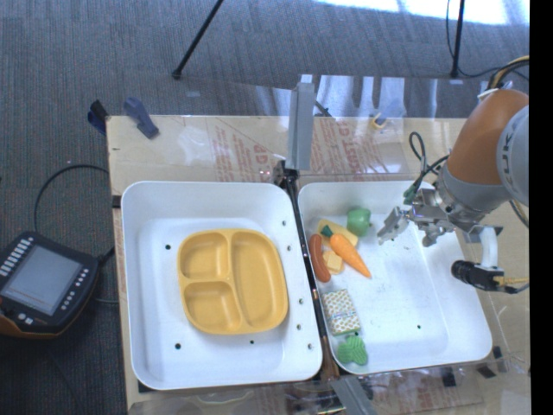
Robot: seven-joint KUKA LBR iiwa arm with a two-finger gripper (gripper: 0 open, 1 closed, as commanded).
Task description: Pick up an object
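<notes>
My gripper (408,232) hovers over the upper right of the right bin (432,318), open, with nothing between its fingers. Left of it lie a green round toy (359,220), an orange carrot (350,252) across a yellow piece (333,262), and a reddish-brown sausage (319,258). Toward the front of this bin sit a patterned small packet (340,310) and a green leafy toy (352,350). All of these toys lie apart from the gripper.
The left bin (155,223) holds a yellow divided plate (232,280). A grey upright post (301,128) stands behind the seam between the bins. A handheld control pendant (43,284) lies on the floor at the left.
</notes>
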